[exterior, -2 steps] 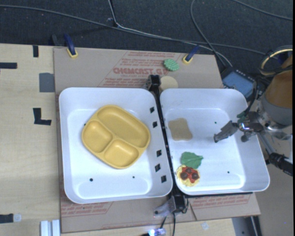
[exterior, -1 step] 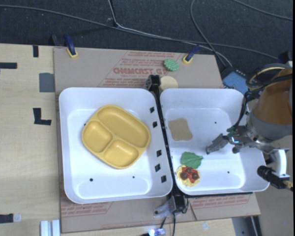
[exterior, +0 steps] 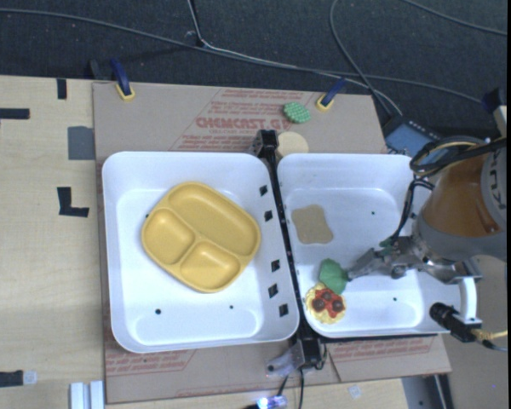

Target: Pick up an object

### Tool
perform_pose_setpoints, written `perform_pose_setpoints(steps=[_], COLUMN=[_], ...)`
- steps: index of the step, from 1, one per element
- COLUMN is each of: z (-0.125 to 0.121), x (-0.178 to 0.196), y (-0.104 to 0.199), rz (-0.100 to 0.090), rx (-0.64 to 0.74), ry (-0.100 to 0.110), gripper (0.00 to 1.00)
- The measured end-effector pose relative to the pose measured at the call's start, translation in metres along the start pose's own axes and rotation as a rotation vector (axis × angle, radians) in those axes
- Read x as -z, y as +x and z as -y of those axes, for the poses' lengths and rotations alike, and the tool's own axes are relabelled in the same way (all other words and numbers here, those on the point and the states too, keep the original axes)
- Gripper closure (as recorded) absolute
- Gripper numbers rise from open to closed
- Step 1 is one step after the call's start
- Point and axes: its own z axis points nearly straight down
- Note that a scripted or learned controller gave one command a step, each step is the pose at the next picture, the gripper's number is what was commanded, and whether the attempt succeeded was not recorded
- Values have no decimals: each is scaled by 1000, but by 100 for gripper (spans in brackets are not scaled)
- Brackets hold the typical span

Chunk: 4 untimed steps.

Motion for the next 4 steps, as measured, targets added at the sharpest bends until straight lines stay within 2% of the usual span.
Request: perform_pose_setpoints(steps=[1,2,3,4], z=[-1,-2,-5,-6], x=[-3,9,52,110], y=[0,1,6,-3], rz=[2,1,1,3], rx=[1,1,2,1], ry=[-5,-9,-7,-9], gripper=[0,100,100,100])
